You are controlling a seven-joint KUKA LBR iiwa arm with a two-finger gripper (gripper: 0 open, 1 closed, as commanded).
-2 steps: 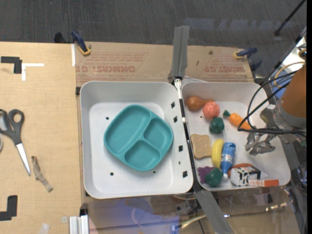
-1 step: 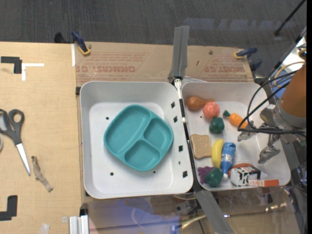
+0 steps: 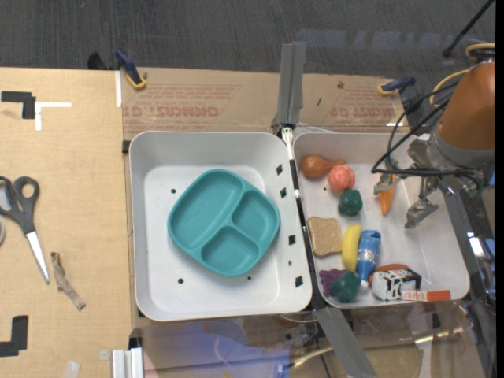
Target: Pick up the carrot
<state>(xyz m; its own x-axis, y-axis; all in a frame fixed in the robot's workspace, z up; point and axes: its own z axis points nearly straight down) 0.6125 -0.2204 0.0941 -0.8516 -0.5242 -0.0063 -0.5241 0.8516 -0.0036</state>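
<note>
The grey arm with its orange band (image 3: 471,109) is reaching in over the far right part of the right bin (image 3: 441,254), its wrist hanging above that bin's rear right corner. The hand (image 3: 403,199) is pointing down with its two fingers spread apart; one finger (image 3: 383,186) is sitting right at the carrot (image 3: 385,201), the other (image 3: 420,209) is standing off toward the bin's right wall, and nothing is lying between them.

The carrot is resting on the bin floor in the rear right area, its orange tip pointing toward the near edge. Taking the carrot as the mark: the green ball (image 3: 350,203) is lying just beside it on the side of the left bin, the pink ball (image 3: 342,176) and the orange pear-shaped piece (image 3: 317,165) are sitting beyond that, closer to the rear wall. Nearer the front edge, the toast slice (image 3: 324,235), banana (image 3: 350,243) and blue bottle (image 3: 368,253) are crowding together, well apart from the carrot. Bare white floor is showing between the carrot and the right wall.

The left bin (image 3: 146,235) is carrying a teal divided plate (image 3: 224,223). Scissors (image 3: 24,215) are lying on the bench (image 3: 63,172), well apart from the carrot.
</note>
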